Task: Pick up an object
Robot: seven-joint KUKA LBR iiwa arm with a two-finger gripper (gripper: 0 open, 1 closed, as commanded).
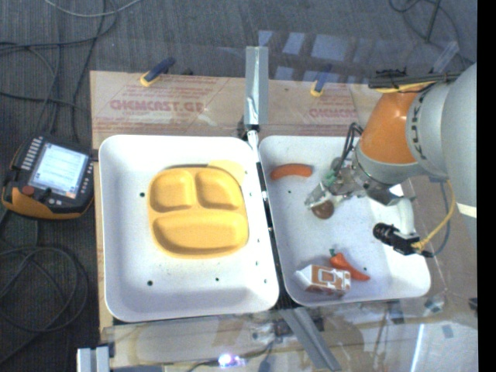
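The right bin holds an orange sausage-shaped piece at its far left. A small carrot and a little printed carton lie near its front edge. A small round brown object lies mid-bin. My gripper reaches in from the right and sits low, right over the brown object, touching or nearly touching it. The gripper's tip partly covers that object.
The left bin holds a yellow divided tray. A black connector on a yellow cable hangs from the arm over the right bin's right side. An orange-edged teach pendant lies off the bench at left.
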